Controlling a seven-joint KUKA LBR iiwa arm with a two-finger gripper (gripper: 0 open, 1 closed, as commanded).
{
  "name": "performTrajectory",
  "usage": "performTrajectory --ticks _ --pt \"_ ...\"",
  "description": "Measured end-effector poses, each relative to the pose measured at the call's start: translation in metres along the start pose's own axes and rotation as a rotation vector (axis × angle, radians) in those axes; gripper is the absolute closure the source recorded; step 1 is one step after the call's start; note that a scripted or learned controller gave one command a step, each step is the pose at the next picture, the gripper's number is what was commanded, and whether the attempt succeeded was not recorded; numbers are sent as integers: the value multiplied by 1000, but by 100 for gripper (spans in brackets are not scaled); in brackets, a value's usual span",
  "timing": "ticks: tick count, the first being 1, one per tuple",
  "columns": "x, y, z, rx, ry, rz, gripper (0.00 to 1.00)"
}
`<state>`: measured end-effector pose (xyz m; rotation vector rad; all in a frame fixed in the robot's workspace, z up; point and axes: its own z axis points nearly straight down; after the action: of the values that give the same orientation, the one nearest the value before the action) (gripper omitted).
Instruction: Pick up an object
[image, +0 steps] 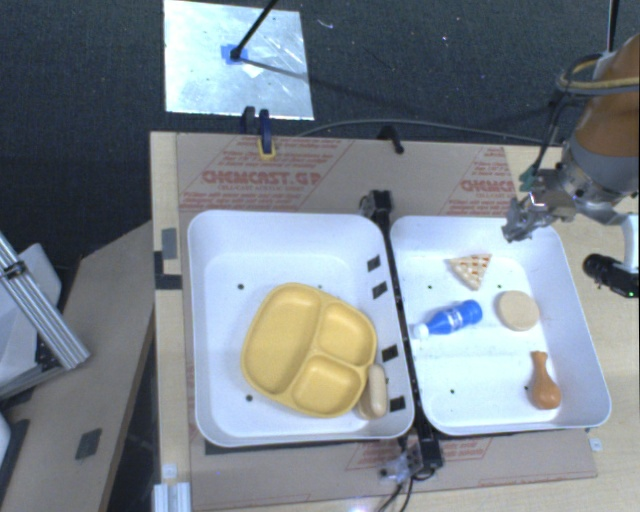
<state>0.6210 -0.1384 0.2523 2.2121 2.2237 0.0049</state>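
Observation:
The right bin (560, 270) holds a pizza slice (469, 269), a blue bottle (449, 319) lying on its side, a round tan cookie (518, 310) and an orange drumstick (543, 383). My gripper (522, 219) hangs over the bin's far right corner, up and to the right of the pizza slice. Nothing is visible between its fingers. In the left bin (230, 260) lie a yellow divided tray (310, 349) and a beige bread roll (375, 391) at the tray's lower right edge.
A black divider with clips (392, 300) runs between the two bins. The bins rest on a cardboard sheet (300, 170). A metal plate (238, 58) lies behind the bench, and an aluminium rail (35, 310) stands at the left.

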Motion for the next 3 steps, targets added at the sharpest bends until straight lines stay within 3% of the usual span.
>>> performTrajectory --ticks 3 --pt "149 34 -1 3 3 -4 100"
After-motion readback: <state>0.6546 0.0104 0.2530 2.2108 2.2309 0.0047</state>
